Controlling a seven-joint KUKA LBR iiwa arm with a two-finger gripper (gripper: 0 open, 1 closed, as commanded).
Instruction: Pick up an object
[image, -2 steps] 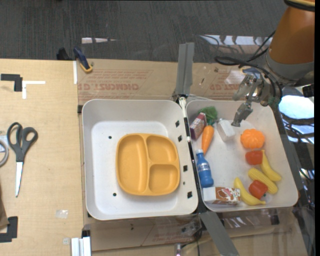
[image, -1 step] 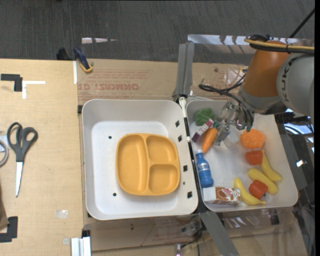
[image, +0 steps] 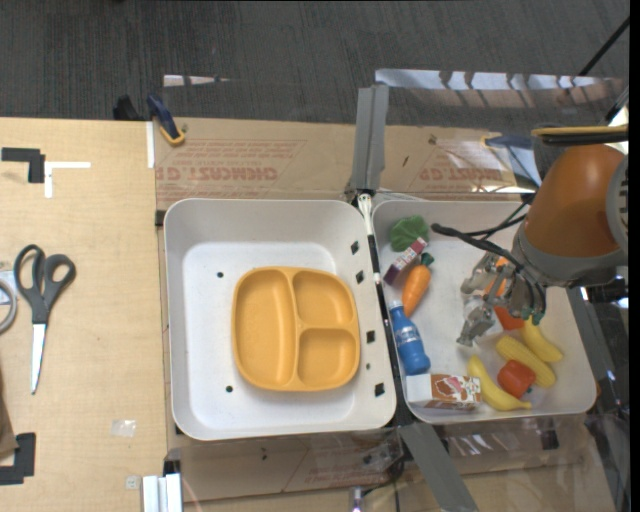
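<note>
My gripper (image: 472, 308) hangs over the middle of the right bin (image: 455, 235), below the orange wrist band. Its two silver fingers stand apart, open, and nothing shows between them. Just to its right, partly under the wrist, lies a red-orange toy (image: 507, 318). Left of the gripper are an orange carrot (image: 415, 285) and a blue bottle (image: 408, 342). Yellow bananas (image: 530, 348) and a red tomato-like piece (image: 516, 377) lie to the lower right. A small carton (image: 452, 390) rests at the bin's front edge.
A green broccoli (image: 407, 232) and a purple piece (image: 402, 264) sit at the right bin's back left. The left bin (image: 190, 300) holds a yellow divided plate (image: 296, 328). Scissors (image: 40, 300) lie on the bench at far left.
</note>
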